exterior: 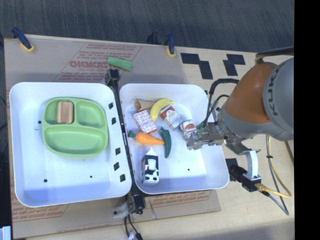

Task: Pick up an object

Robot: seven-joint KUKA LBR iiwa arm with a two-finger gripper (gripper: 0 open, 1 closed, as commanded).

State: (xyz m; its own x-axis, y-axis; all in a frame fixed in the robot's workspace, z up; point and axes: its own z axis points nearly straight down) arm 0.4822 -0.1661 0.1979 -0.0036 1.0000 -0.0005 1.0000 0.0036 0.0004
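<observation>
We find the pincer (194, 143) low in the right bin (212, 176), on its right side, reaching in from the right. Whether it is apart or together we cannot tell, because the metal parts merge in this view.

The nearest thing is the small can (188, 128), which lies just to the far side of the pincer tip, touching it or almost. It seems to lie on its side, with the long axis going from far-left to near-right, but this is hard to judge. We think it is the likely target.

Further left comes the red packet (171, 117), then the banana (160, 108) and the cone (142, 104) toward the far wall. The green pepper (166, 142), the carrot (148, 139) and the carton (143, 121) lie in the middle, and the cow-print box (150, 169) stands near the front.

Open floor is to the near side of the pincer, so there is room to move there. The far-left side is crowded. The right wall of the bin is close behind the pincer. The left bin (25, 184) carries a green tray (75, 143), well apart.
</observation>
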